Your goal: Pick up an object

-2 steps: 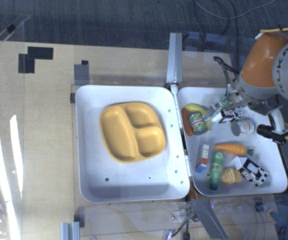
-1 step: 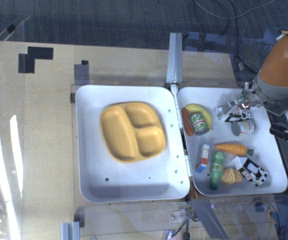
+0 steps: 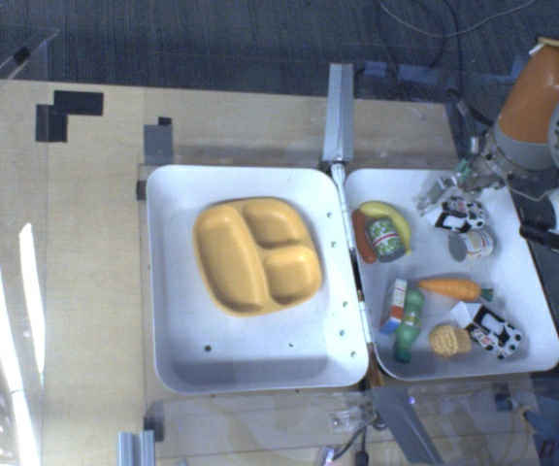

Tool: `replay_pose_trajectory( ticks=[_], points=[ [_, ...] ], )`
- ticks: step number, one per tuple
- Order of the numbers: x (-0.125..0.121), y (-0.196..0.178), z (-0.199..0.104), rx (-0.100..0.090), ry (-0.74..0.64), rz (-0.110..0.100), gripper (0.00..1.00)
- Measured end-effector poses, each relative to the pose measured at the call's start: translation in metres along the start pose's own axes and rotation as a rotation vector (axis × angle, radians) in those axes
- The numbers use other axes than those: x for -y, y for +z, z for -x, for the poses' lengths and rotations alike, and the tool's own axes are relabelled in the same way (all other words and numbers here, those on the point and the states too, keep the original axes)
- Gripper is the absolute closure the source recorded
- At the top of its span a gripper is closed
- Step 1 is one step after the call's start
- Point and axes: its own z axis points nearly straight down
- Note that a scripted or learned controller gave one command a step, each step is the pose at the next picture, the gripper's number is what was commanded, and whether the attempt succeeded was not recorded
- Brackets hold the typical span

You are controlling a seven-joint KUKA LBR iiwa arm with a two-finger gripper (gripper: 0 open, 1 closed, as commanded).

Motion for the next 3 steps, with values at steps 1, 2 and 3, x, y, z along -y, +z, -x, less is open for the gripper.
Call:
replay_pose_trajectory(
  ticks=[1,2,3],
  points=[
    [0.092,-0.017,-0.048,0.011,-0.223,-0.014,0.0],
    [0.104,0.016,-0.041,0.02,-0.087,-0.005,0.0],
    [0.101,0.005,-0.039,0.021,-0.086,0.0,1.0]
  ],
)
